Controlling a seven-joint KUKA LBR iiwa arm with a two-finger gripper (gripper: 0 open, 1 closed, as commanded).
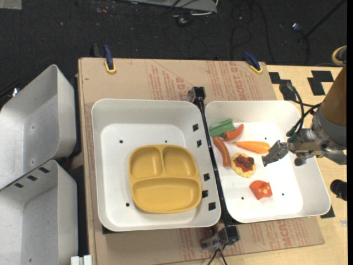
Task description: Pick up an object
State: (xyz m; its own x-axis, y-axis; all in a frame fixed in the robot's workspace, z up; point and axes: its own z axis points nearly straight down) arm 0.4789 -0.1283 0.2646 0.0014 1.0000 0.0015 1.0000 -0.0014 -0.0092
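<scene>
White plastic bins sit side by side mid-frame: the left bin [105, 164] carries a yellow divided tray [164, 178], and the right bin [309, 203] carries a green piece [221, 128], a red chili [235, 132], a sausage [223, 150], a carrot [253, 146], a small tart with red topping [244, 164] and a red strawberry-like piece [261, 190]. My gripper [274, 153] hangs at the right of the frame over the right bin, just right of the carrot and tart, nothing between its fingers; I cannot tell how wide they stand.
</scene>
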